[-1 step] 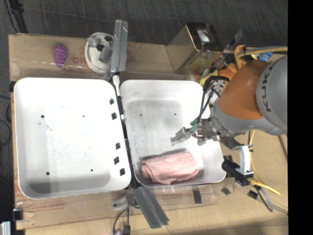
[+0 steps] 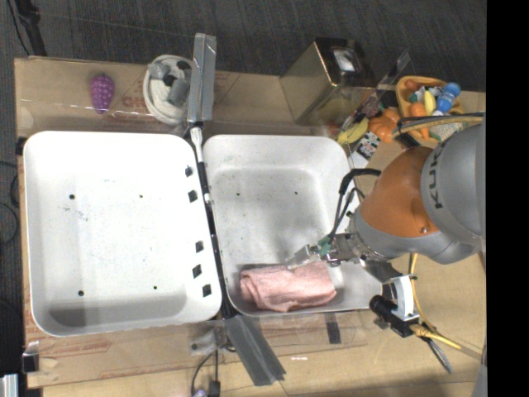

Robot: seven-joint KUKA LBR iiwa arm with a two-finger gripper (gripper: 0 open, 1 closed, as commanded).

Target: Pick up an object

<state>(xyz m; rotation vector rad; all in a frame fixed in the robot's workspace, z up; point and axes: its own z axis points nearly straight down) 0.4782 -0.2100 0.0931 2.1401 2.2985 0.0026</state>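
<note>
The gripper (image 2: 318, 253) is down low in the right bin (image 2: 273, 160), right at the top edge of a pink cloth (image 2: 288, 286). I cannot tell how it is set, because it is small and dark there. The cloth lies folded against the near wall of that bin, so the arm (image 2: 413, 201) has to lean in from the side to reach it. The left bin (image 2: 107, 230) sits just beside it. Behind the bins, on the counter (image 2: 58, 89), there is a purple toy (image 2: 102, 91) and a pile of bright toys (image 2: 421, 98), well apart.
</note>
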